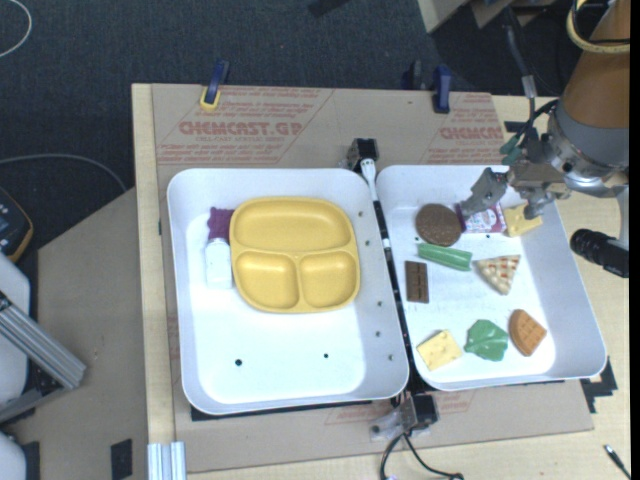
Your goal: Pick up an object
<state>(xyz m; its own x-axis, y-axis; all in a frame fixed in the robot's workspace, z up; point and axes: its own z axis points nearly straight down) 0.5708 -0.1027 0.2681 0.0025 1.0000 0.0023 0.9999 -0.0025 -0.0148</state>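
Dark grey carpet floor (90,88) surrounds brown cardboard-covered bench (300,118); silver aluminium extrusion rail (40,343) lies at left edge.

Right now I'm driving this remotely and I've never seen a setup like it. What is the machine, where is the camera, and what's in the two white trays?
You have one camera, fixed above the bench and looking down at a slant. The grey arm with the orange band reaches in from the right; its gripper hangs over the far part of the right tray.

The left tray holds a yellow divided plate, with a purple item and a white one beside it.

The right tray holds toy food: a brown cookie, a green pod, a chocolate bar, a pizza slice, a cheese cube, a green pepper and a bread roll.

Whether anything is held, I cannot tell.
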